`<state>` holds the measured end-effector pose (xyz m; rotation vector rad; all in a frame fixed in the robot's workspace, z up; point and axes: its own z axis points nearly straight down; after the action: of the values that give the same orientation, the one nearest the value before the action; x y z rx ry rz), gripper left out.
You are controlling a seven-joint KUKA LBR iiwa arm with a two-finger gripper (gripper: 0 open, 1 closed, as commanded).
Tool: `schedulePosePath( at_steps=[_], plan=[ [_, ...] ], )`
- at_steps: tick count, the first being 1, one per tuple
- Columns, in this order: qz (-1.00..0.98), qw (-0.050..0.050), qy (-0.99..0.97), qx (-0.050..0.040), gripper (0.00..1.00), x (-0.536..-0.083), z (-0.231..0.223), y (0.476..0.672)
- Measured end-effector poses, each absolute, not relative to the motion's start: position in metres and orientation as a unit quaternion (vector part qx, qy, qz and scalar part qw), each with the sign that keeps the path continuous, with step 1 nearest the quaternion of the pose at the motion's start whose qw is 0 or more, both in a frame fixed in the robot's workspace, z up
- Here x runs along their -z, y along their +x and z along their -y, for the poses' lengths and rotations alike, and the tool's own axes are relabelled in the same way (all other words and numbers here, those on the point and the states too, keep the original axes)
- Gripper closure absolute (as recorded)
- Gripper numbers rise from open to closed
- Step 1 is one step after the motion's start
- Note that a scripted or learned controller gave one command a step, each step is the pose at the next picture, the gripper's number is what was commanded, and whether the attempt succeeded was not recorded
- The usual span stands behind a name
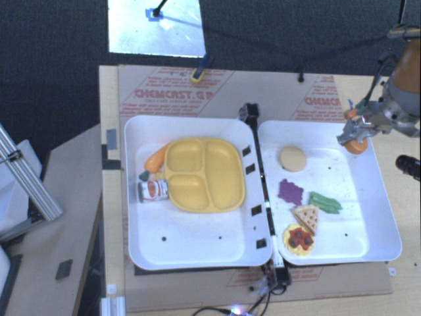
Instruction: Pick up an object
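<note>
Gripper (352,135) is seen at the right bin's (381,196) far right corner, seemingly clamped on an orange object (357,146), though the grasp is blurred. A yellow tray (200,175) is lodged in the left bin (197,245), a carrot (156,157) and small can (153,189) tucked beside it.

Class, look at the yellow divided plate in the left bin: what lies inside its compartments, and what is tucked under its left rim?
The yellow divided plate holds nothing. At its left rim sit a carrot and a small can; whatever lies underneath is hidden.
</note>
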<state>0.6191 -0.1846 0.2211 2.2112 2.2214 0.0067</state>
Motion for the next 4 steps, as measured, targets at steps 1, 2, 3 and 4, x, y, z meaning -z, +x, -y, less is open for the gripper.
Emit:
schedulePosePath(
  at_steps=[1,2,3,4],
  plan=[
    [-0.710,-0.001,0.704,-0.0008,1.00,-0.213,0.131,0.600],
    [-0.710,-0.001,0.704,-0.0006,1.00,-0.212,0.085,0.571],
    [-0.710,-0.001,0.704,-0.0009,1.00,-0.217,0.045,0.564],
    [-0.709,0.000,0.705,-0.0002,1.00,-0.214,0.043,0.561]
  ],
)
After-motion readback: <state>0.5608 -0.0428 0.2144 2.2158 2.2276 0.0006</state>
